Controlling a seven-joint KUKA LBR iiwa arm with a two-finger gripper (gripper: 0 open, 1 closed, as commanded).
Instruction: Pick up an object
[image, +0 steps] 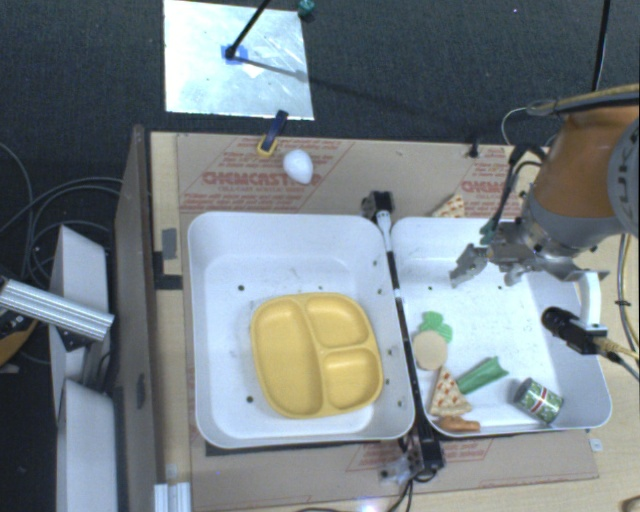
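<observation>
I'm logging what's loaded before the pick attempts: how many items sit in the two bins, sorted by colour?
Yellow: 1, the divided tray in the left bin.
Green: 3, a leafy piece, a long piece, a can.
Tan or orange: 3, a round disc, a pizza slice, a sausage-like piece.
Total: 7

Right bin (520, 240) front: green pepper (482, 374), pizza slice (448, 393), can (539, 399) on side, possibly cookie (430, 350).
</observation>
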